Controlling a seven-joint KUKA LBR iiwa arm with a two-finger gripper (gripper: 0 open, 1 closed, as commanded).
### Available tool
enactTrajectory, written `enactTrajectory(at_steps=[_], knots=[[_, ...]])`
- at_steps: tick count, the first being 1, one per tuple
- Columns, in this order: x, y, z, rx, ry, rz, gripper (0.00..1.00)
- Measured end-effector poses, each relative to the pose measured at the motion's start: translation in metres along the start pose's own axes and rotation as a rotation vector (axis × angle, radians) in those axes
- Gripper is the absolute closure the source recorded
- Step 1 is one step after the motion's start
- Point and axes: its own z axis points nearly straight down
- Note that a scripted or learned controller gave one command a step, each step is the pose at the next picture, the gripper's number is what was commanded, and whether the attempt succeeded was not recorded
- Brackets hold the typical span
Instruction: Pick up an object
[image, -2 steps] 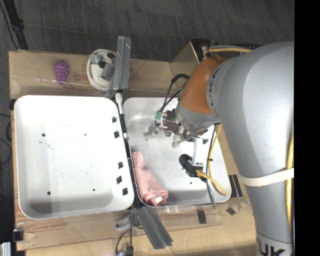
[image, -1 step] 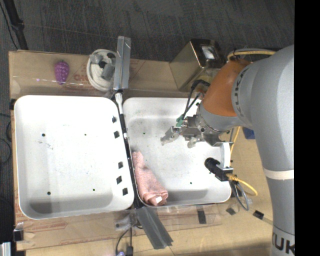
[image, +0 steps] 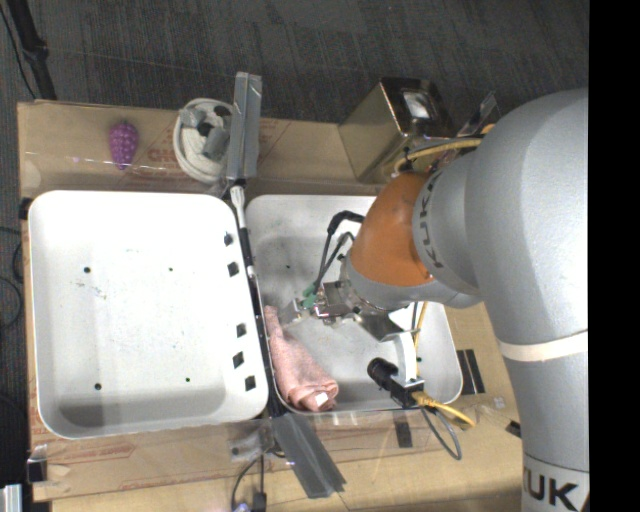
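The end effector (image: 318, 303) is poised low in the right bin (image: 300, 208), near a pink cloth-like object (image: 293, 368) lying against the bin's left wall. How far it is opened cannot be told, and nothing is seen held. The wall may be struck, or only a loose fold pinched and lost.

I see an evenly bright feed, left bin (image: 130, 300) glaring near-white, soft shadow under the arm (image: 520, 200) across the right bin (image: 290, 235), dim floor (image: 300, 50), slightly soft detail.

Two white bins (image: 300, 225). One pink cloth (image: 297, 365) just right of left bin (image: 130, 300), one purple lump (image: 123, 143) beyond it.
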Motion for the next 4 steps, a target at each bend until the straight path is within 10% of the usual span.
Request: enactTrajectory(at_steps=[1, 2, 3, 4], knots=[[0.043, 0.031, -0.100, 0.001, 0.001, 0.136, 0.00], [-0.019, 0.030, -0.119, 0.004, 0.000, 0.363, 0.00], [-0.070, 0.003, -0.131, 0.004, 0.001, 0.310, 0.00], [-0.007, 0.009, -0.017, 0.006, 0.001, 0.189, 0.00]])
